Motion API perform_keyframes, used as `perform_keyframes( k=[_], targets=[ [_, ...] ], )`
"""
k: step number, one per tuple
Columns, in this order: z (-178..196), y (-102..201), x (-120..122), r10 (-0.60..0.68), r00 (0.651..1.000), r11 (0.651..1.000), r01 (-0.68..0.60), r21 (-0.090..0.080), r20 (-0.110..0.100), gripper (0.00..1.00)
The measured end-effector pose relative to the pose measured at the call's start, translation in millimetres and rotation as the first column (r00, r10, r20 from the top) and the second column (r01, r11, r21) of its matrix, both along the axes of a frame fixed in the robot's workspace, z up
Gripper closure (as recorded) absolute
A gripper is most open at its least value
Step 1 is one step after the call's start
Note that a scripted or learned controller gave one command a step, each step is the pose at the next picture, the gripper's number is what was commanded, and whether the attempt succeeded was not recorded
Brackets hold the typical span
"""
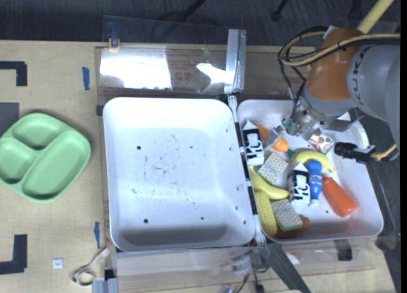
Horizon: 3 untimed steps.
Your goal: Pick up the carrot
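Observation:
The carrot (pixel 337 197), orange and tapered, lies in the front right of the right bin (pixel 365 222), next to a blue-and-white bottle (pixel 314 177). My gripper (pixel 294 125) hangs low over the back of that bin, well up and left of the carrot and apart from it. It is just above a small orange piece (pixel 280 145) and a red-and-white packet (pixel 320 140). The grey wrist and its orange band (pixel 331 72) cover the gripper's upper part.
The right bin is crowded: two bananas (pixel 267 185) (pixel 311 158), corn (pixel 267 215), sponges (pixel 275 168), black-and-white boxes (pixel 253 145). The left bin (pixel 172 171) adjoins it. A green divided plate (pixel 43 156) sits far left on the bench. Cables (pixel 305 40) loop above the wrist.

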<state>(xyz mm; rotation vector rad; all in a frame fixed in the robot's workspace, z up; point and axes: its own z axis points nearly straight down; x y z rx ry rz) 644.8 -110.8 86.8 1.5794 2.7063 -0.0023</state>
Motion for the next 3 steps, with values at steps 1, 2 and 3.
perform_keyframes(
  k=[1,2,3],
  targets=[
    [9.7,0.3,1.9,-0.002,1.000,1.000,0.002,0.004,0.004,1.00],
    [94.8,-18.9,10.5,-0.058,0.998,0.998,0.058,0.005,-0.005,1.00],
    [92.3,-32.6,12.2,-0.226,0.974,0.974,0.226,0.005,-0.005,1.00]
  ],
)
